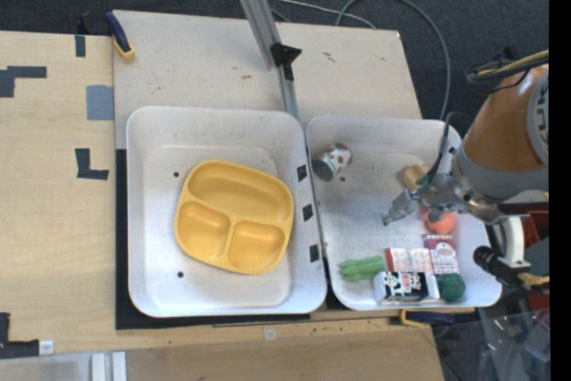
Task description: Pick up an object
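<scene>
I see the gripper (412, 202) low in the right bin (375, 134), at the frame's right. Its fingers look slightly apart, though I can't tell for sure. An orange object (440, 221) lies just beside it; a yellow divided plate (235, 216) fills the left bin (143, 192).
</scene>
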Controlling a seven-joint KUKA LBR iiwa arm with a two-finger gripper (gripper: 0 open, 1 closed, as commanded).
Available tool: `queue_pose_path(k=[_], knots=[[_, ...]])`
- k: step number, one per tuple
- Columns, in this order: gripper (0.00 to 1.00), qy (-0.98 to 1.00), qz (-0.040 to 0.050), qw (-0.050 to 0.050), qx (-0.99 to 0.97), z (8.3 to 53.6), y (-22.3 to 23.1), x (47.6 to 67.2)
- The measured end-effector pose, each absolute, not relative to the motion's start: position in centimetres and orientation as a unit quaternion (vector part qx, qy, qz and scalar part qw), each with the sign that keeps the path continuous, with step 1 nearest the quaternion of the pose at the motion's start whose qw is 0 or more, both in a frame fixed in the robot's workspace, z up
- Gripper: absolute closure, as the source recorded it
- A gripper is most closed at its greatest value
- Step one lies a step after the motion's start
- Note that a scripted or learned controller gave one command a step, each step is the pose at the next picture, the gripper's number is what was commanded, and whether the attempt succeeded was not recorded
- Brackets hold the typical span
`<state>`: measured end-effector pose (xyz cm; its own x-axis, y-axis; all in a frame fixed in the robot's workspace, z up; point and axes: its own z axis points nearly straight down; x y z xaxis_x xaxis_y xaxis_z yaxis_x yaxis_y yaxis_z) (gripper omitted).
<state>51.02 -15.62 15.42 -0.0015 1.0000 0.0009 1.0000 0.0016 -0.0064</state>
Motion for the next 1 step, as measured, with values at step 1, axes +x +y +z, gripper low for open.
queue_pose_path(k=[1], knots=[[0.0, -0.708, 0.0024, 0.003, -0.706, 9.25, -15.59, 51.49]])
